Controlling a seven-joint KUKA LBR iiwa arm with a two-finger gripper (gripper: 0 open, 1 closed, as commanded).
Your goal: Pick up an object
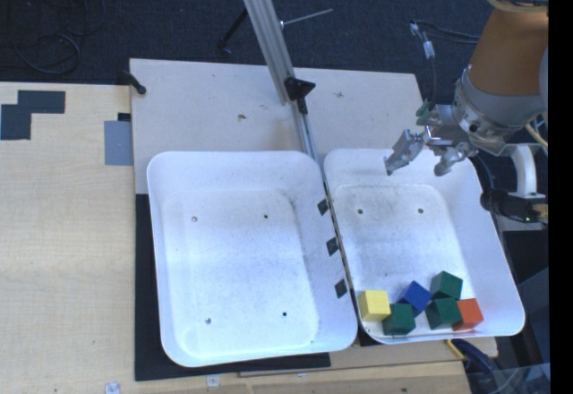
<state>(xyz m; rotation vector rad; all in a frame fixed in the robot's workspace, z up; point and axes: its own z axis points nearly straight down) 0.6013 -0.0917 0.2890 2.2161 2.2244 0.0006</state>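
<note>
Inside right bin (501,267), coloured blocks (421,303)

Six small blocks are lying bunched together at the near end of the right-hand bin (501,267), against its front rim. A yellow block (375,304) is sitting at the left of the cluster, with a green block (399,320) just beside it. A blue block (416,295) is resting behind those two. Two more green blocks (446,284) (441,312) are sitting to the right, and an orange block (468,313) is lying at the far right end.
</note>
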